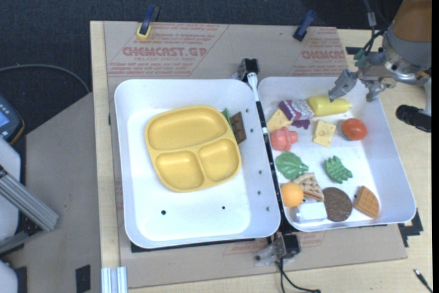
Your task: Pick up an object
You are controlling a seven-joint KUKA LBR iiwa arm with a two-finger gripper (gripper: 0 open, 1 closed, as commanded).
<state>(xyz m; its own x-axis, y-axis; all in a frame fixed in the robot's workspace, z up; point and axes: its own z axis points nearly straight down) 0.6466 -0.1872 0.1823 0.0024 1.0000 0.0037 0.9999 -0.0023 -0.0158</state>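
Claw (358, 82) hung over the top edge of the right bin (401, 171), fingers spread apart w/ nothing between them, so released; one fingertip sat just above the yellow banana-like piece (329, 106), whether touching or not I couldn't tell. Judging by that, the pick wasn't done yet: approach looked about complete, but closing, lifting & carrying were all left. Likeliest target was that yellow piece, lying near the bin's top wall beside a purple item (298, 110). Count in the right bin, approx. 12 toy foods: 1 yellow piece, 1 purple item, 2 cheese-like wedges (324, 132), 1 red tomato (354, 128), 1 pink piece (282, 139), 2 green leafy bits (291, 165), 1 orange (291, 195), 1 brown round cookie (337, 204), 1 waffle-ish wedge (367, 202), 1 sandwich-like slice (310, 186); some overlapped, so count is rough. Left bin (130, 147) held 1 yellow divided plate (193, 146) w/ 3 compartments, plus 1 small dark brown piece (237, 126) at its right rim. Both bins sat side by side on the desk (110, 44).
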